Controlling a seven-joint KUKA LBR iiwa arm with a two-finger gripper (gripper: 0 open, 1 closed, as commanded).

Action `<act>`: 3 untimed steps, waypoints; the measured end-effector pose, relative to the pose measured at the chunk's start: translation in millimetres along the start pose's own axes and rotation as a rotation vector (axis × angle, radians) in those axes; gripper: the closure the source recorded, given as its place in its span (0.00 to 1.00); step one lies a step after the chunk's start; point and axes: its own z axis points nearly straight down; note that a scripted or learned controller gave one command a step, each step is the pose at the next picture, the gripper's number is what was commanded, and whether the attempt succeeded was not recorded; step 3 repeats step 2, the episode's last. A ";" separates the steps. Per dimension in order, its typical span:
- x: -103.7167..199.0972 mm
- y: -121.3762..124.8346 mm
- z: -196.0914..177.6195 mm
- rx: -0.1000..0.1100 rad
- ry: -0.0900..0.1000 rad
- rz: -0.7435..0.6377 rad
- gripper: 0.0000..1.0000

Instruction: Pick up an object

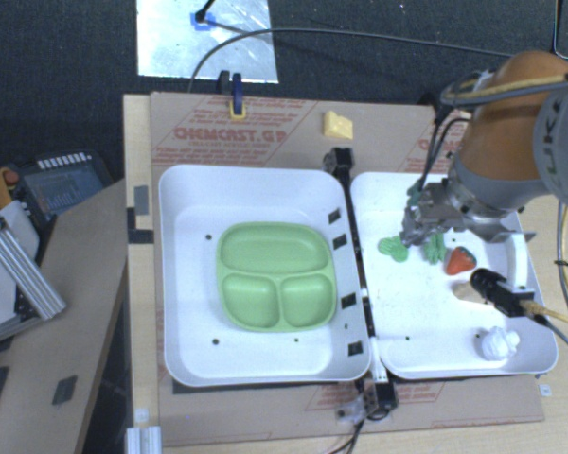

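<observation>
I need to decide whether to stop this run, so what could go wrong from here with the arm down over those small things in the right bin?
1. The gripper sits low beside the green toy and the red strawberry, which lie close together; it may knock one aside.
2. The green toy looks small and low on the right bin floor, so a grasp could slip.

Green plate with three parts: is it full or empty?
Empty. All three hollows of the green divided plastic plate show bare green, and the small red strawberry-shaped toy lies in the other white bin instead.
</observation>
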 end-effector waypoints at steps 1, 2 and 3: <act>50.8 30.2 10.0 -0.002 -0.001 -0.001 1.00; 106.2 52.8 20.6 -0.002 0.000 -0.001 1.00; 106.2 52.8 20.6 -0.002 0.000 -0.001 1.00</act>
